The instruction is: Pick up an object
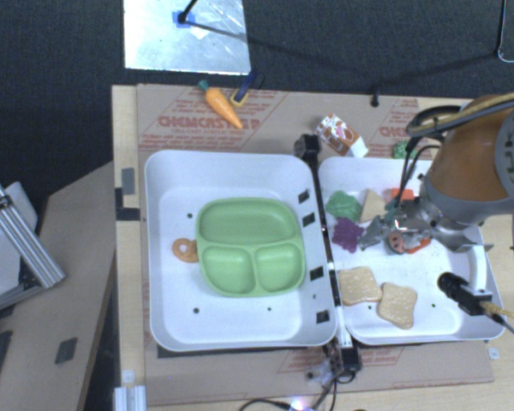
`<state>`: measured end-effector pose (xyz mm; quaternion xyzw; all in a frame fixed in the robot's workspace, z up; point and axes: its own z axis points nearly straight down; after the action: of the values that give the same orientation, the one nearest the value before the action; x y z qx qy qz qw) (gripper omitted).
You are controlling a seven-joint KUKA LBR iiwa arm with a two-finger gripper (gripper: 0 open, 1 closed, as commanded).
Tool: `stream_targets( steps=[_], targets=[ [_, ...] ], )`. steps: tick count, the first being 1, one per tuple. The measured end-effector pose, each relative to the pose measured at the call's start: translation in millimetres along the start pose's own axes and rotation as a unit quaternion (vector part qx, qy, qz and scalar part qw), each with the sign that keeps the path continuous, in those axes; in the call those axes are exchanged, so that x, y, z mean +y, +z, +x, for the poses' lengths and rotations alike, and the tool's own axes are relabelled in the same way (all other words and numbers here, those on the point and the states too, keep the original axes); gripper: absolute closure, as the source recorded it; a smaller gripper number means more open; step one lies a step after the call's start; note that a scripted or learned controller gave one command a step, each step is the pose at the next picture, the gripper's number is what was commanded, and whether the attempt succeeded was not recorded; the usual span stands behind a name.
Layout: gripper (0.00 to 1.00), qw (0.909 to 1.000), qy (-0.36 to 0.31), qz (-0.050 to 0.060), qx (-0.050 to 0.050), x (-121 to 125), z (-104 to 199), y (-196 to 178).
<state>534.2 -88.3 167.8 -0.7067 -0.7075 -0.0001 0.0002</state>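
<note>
Grapes (347,234), a small purple toy cluster, lie in the right bin (475,328) close to its left wall, just below the green leafy piece (343,204), and seem the likeliest pick. The gripper (379,229) hangs just to their right, tips pointing left toward them, so the move looks like a short leftward, downward reach; whether it is spread or closed I cannot tell. Two toast slices (360,285) lie nearer the camera, apart from the cluster.
</note>
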Motion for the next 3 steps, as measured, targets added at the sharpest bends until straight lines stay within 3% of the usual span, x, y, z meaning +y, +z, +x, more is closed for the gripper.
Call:
stream_targets(
  steps=[1,2,3],
  targets=[
    [0.00,1.0000,0.000,0.002,0.000,-0.2,3.9,62.1],
    [0.00,1.0000,0.000,0.000,0.000,0.3,4.3,84.0],
    [1.00,1.0000,0.000,-0.001,0.000,0.9,4.1,73.0]
  ],
)
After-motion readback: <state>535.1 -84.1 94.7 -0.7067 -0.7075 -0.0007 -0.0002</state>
